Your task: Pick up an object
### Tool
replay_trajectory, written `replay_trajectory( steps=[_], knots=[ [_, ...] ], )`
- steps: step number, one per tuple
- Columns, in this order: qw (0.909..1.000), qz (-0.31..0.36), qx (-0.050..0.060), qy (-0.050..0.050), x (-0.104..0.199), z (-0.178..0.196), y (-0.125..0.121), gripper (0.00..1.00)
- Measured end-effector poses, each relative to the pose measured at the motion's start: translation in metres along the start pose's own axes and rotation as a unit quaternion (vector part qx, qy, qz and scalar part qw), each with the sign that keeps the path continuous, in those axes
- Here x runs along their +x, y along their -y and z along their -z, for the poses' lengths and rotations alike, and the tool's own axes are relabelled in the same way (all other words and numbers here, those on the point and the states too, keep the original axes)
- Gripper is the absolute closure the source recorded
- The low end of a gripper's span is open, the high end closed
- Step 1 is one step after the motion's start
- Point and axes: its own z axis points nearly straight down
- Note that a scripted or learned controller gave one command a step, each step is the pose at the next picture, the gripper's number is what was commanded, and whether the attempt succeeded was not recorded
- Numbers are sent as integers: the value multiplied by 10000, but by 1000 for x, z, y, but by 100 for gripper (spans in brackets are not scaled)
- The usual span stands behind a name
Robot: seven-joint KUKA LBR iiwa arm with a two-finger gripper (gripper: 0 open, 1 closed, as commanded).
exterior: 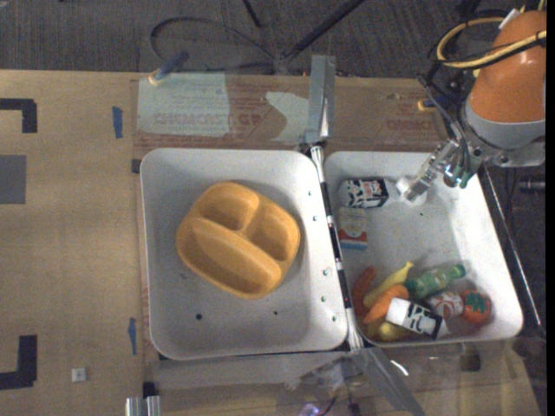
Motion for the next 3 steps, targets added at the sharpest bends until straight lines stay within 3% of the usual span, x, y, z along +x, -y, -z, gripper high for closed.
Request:
replay_trajectory(
  steps=[1,2,3],
  knots=[
    [9982,594,2,-18,52,15,-37,100],
    [9754,2206,0,-18,64,28,-22,100],
    [9755,2199,-23,16,63,40,-24,100]
  ],
)
